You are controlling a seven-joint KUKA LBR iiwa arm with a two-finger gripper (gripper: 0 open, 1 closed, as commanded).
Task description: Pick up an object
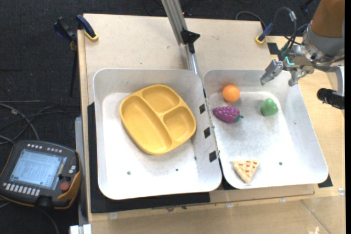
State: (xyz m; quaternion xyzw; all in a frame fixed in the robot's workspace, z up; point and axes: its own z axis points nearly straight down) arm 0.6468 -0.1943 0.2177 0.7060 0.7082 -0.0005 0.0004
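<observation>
In the right bin (pixel 307 145) lie an orange ball (pixel 231 93), a purple bunch of grapes (pixel 226 114), a green pepper-like piece (pixel 269 107) and a pizza slice (pixel 246 170). My gripper (pixel 283 75) hangs over the bin's far right rim, above and to the right of the green piece. Its two fingers stand apart, open, with nothing between them.
The left bin (pixel 109 167) holds a yellow divided plate (pixel 158 118). A slanted metal pole (pixel 173 5) reaches down to the seam between the bins. A teach pendant (pixel 38 172) lies off the bench at lower left. Yellow clamps (pixel 88 30) sit at the board's far corners.
</observation>
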